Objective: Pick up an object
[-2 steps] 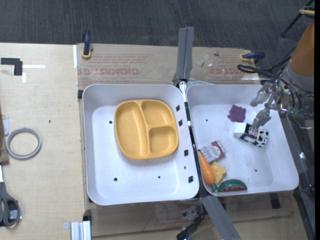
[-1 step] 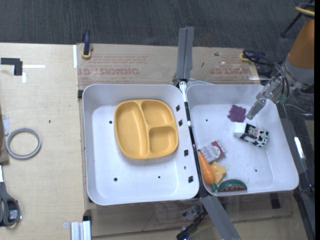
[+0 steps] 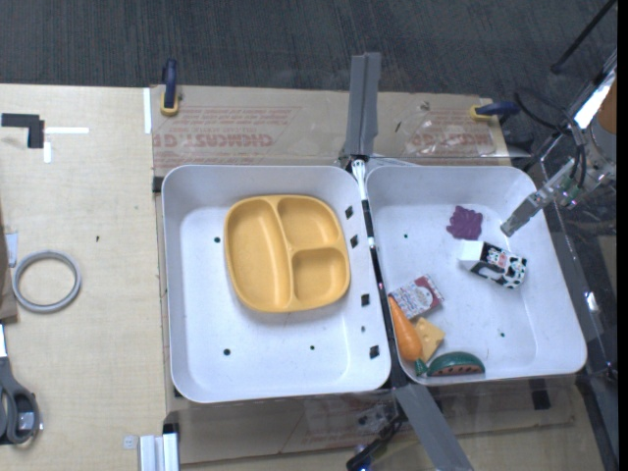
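**Pincer poised over the right bin's far right corner**

The pincer (image 3: 514,221) hangs above the right white bin (image 3: 559,351) near its far right corner; how far it is open cannot be told. Just beside it lie a small black-and-white carton (image 3: 499,266) and a purple soft toy (image 3: 465,223). A red-and-white packet (image 3: 417,296), an orange carrot (image 3: 402,330) and a watermelon slice (image 3: 455,365) sit toward the near left corner. The left bin (image 3: 196,361) holds a yellow divided plate (image 3: 288,252) (three compartments).

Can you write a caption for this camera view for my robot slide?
Gripper hovers over right bin of toys; yellow plate fills left bin.
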Action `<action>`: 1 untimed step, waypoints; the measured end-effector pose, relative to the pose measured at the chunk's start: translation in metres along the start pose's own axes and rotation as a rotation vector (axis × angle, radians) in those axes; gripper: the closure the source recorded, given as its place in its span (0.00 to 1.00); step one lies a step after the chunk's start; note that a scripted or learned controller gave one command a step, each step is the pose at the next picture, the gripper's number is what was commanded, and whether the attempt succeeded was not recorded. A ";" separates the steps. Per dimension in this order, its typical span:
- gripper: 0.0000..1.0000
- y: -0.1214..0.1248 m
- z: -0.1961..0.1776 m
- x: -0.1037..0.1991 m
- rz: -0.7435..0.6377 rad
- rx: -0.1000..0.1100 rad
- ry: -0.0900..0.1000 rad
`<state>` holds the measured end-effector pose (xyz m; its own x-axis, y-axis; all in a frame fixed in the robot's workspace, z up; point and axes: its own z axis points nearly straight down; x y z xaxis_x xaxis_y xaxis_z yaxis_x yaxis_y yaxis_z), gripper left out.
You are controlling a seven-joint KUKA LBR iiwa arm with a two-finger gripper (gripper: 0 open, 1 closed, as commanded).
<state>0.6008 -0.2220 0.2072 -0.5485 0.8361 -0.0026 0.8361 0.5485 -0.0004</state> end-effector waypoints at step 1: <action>0.00 0.000 0.000 0.000 0.000 0.000 0.000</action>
<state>0.6008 -0.2219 0.2071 -0.5484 0.8362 -0.0024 0.8362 0.5484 -0.0005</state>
